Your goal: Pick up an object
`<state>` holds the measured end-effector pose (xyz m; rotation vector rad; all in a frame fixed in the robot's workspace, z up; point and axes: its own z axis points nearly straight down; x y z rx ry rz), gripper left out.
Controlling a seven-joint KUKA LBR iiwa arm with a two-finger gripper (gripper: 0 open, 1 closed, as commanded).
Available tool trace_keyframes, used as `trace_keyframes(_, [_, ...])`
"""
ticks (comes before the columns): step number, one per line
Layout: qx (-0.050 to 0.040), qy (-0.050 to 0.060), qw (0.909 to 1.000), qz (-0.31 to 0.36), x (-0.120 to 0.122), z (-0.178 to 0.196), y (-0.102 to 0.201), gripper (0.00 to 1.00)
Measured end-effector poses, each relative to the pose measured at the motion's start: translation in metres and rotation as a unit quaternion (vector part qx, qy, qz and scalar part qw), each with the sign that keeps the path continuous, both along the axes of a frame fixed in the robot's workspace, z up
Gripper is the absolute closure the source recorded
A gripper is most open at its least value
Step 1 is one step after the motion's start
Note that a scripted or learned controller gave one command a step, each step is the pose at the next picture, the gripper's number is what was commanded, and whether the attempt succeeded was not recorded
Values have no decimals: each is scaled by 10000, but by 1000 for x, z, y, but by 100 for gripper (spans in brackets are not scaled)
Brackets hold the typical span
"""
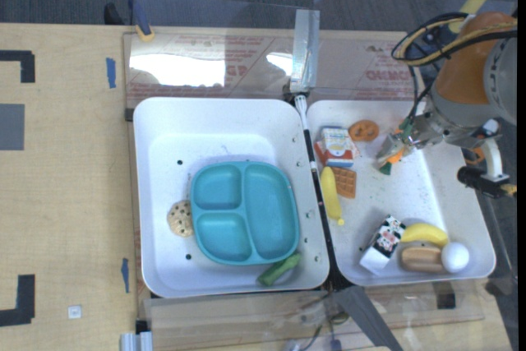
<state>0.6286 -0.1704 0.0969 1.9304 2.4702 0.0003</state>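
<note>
A turquoise three-compartment plastic plate [244, 211] fills the left white bin [156, 127] on the table, a round speckled cookie [179, 218] at its left edge and a green pod-shaped vegetable [279, 270] at its lower right. In the right white bin [472, 214] lie a yellow corn cob [331, 194], long axis running near to far, a small carton [336, 147], a round orange biscuit [363, 130] and a yellow banana [424, 234]. At right, the grey arm's tool [394, 152] hangs low just right of the biscuit, which looks the nearest pick; its grip cannot be told
</note>
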Motion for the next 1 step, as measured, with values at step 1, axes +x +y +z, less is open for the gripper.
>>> trace_keyframes(1, [22,-42,9999,105,-3,86,71,100])
